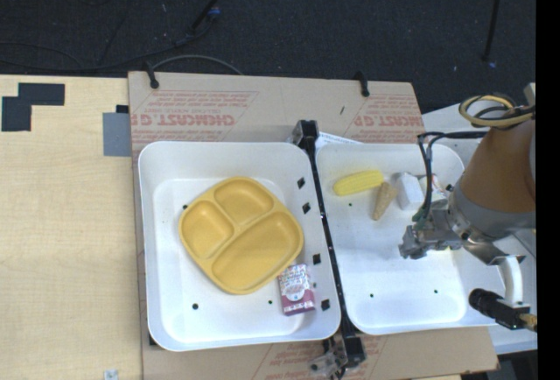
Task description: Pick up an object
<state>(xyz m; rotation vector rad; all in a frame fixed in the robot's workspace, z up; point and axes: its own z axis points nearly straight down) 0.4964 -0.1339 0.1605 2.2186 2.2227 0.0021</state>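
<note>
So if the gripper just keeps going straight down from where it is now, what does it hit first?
Probably bare floor of the right bin. The gripper hangs below the cone and corn, though depth is hard to judge.

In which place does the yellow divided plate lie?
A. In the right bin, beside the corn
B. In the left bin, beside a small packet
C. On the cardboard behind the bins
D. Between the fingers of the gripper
B: the yellow plate lies flat in the left bin, with the small packet at its lower right edge, while the corn is in the right bin.
</note>
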